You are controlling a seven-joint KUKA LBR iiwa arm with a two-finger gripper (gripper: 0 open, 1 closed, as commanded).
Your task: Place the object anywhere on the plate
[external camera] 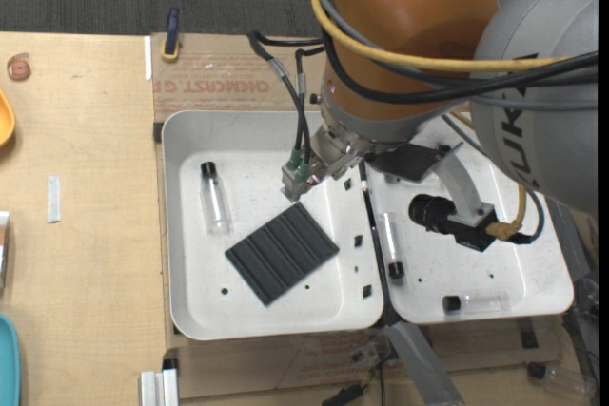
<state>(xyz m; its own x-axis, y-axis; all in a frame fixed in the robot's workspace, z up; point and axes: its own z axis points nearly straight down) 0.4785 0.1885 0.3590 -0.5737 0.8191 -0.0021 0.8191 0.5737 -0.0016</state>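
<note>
Plate (282, 253), dark and ribbed, lies at 6 o'clock in the left bin (181, 233); clear vial (215, 199) (likely the object) at 9 o'clock, well apart; approach it square along its length; arm (419, 43) hangs over the bins' divide, gripper (303, 174) at 12 o'clock of the plate, grip state unreadable.

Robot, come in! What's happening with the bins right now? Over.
Pincer hangs over left white bin, above dark ribbed square plate. Clear plastic tube with black cap lies left of plate, untouched. Two more clear tubes in right bin.
</note>
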